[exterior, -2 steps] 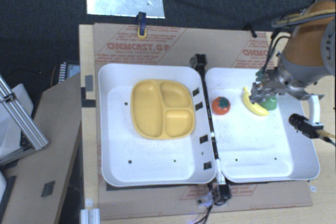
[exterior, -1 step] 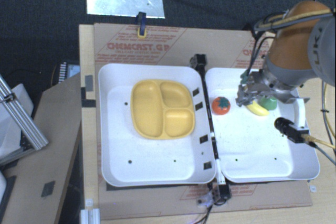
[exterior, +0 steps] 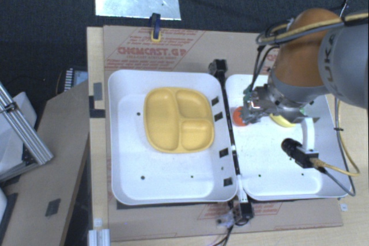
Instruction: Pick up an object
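The gripper [exterior: 252,108] hangs low in the right bin [exterior: 271,184], near its left wall, just above an orange-red object [exterior: 237,117]; a yellow object [exterior: 282,120] lies beside it toward the bin's middle. Its grip state I cannot tell. A good pick probably needs centring on 1 object, clear of the wall, before lifting straight up.

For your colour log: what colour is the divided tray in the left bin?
Pale yellow tray; camera view.
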